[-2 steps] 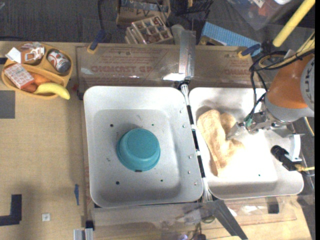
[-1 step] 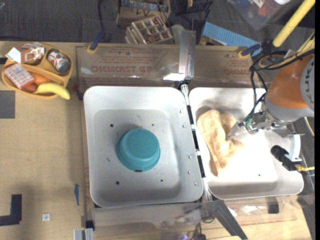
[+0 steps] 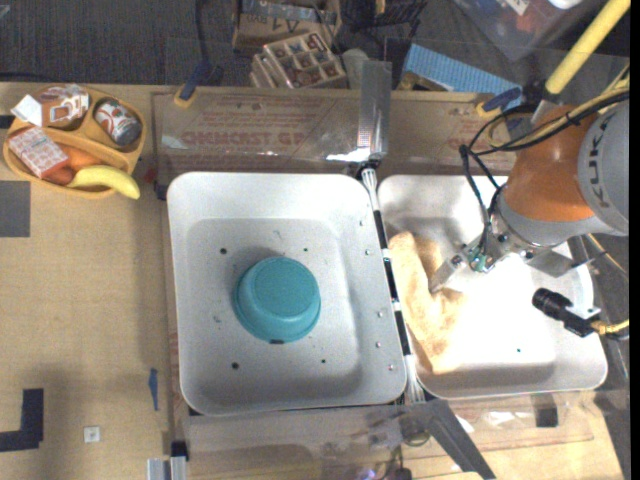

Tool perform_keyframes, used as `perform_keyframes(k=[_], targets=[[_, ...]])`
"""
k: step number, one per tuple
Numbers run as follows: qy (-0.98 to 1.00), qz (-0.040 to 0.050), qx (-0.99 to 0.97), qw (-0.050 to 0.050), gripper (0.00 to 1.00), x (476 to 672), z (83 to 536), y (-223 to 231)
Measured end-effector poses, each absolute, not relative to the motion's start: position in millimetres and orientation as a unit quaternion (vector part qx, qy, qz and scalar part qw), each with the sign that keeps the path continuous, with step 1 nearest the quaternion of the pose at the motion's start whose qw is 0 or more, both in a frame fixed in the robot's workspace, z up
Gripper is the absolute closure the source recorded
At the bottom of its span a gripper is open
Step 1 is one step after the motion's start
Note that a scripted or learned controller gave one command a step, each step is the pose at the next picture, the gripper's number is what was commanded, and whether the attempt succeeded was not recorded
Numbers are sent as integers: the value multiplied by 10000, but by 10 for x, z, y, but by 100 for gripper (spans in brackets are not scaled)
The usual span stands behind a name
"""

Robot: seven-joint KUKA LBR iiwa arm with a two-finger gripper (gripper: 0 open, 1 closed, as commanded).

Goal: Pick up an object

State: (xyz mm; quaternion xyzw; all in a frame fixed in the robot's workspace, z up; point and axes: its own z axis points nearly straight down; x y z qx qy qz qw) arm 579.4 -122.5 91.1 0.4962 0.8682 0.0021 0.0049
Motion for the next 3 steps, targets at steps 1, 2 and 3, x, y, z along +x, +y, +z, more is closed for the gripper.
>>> perform_keyframes(k=[1, 2, 3], targets=[[8669, 31, 4985, 55, 100, 5789, 1011, -1241], [8668, 28, 4985, 56, 0, 5788, 1011, -1246], [8286, 17, 5599, 61, 0, 6186, 911, -1051]])
